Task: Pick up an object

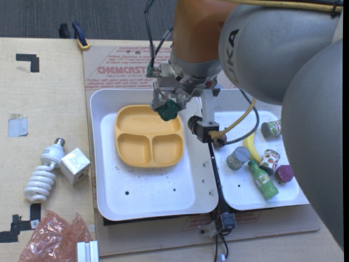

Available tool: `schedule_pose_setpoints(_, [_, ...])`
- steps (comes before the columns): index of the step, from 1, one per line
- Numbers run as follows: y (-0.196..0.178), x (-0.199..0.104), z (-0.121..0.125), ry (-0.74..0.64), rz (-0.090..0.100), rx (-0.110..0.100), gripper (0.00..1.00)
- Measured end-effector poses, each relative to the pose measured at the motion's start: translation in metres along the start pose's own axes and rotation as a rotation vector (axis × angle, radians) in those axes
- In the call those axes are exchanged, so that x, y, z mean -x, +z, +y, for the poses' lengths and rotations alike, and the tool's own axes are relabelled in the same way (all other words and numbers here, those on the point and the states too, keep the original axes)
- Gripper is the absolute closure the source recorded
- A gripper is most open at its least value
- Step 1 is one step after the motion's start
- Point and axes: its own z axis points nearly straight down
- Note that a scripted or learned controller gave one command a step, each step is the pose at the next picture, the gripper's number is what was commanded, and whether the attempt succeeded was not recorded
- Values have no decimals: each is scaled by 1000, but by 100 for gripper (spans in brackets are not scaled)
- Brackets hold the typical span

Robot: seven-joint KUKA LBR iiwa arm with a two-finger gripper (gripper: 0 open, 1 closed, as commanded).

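While hovering over the left bin [109,198], gripper [167,109] is pinching a dark green object [168,111] above yellow divided tray [148,142], right bin [240,198] holding green bottle [263,180], banana [252,146], cans, cardboard bench [43,113] bearing light bulb [43,171], white cube [75,165].

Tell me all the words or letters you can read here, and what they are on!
"CHEMCAST": red print on the brown paper sheet under the white bins.
"KA": black letters on the grey robot arm; the rest is cut off.
Smaller red lines below "CHEMCAST": too blurred to read.
Labels on the small tins and green bottle: too small to read.
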Motion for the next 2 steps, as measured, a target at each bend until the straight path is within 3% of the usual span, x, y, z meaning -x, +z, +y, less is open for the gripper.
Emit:
schedule_pose_setpoints(1, [12, 19, -70, 4, 0, 0, 100])
schedule_pose_setpoints(2, [4, 85, -83, 3, 1, 1, 100])
